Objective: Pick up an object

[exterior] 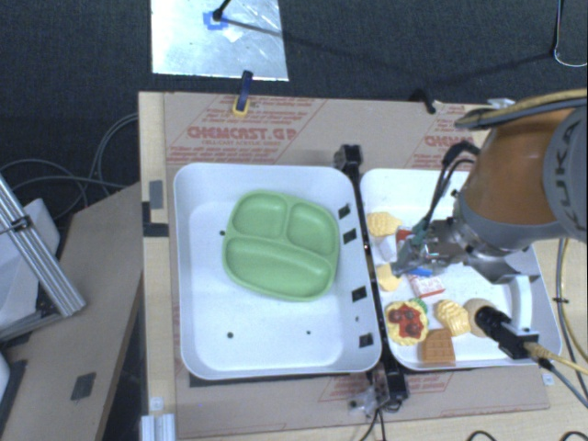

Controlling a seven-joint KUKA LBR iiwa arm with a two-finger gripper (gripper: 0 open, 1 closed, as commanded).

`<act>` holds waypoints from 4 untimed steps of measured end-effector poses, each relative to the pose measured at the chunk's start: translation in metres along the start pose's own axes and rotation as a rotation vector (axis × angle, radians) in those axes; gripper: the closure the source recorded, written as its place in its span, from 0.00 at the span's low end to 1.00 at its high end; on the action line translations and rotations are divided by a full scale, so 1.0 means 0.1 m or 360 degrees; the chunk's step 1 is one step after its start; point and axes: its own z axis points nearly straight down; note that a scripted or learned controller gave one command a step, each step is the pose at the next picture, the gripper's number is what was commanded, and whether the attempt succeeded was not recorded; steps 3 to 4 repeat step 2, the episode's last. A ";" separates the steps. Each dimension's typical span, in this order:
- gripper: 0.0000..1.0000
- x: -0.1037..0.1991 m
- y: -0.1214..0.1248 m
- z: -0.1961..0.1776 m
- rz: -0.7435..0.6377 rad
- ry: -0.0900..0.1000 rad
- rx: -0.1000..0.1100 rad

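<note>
A green divided plate (280, 244) lay alone in the left bin (197, 338) on the tabletop (303, 122), while the toy foods crowded the right bin (395, 184): a yellow piece (383, 222) near its left wall, a small pizza (407, 320), a waffle (437, 346) and a croissant (452, 315) along the front. The gripper (415, 257) hung low over the bin's left half, the pizza just in front of it; whether it was open or closed could not be told.

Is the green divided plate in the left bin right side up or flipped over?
Right side up: the green plate shows its three hollow compartments facing up.
</note>
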 end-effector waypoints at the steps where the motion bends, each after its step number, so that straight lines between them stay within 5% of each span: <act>1: 1.00 -0.08 -0.01 -0.01 0.0009 -0.0001 -0.0001; 4: 1.00 -0.07 -0.02 0.16 0.0011 -0.0001 0.0004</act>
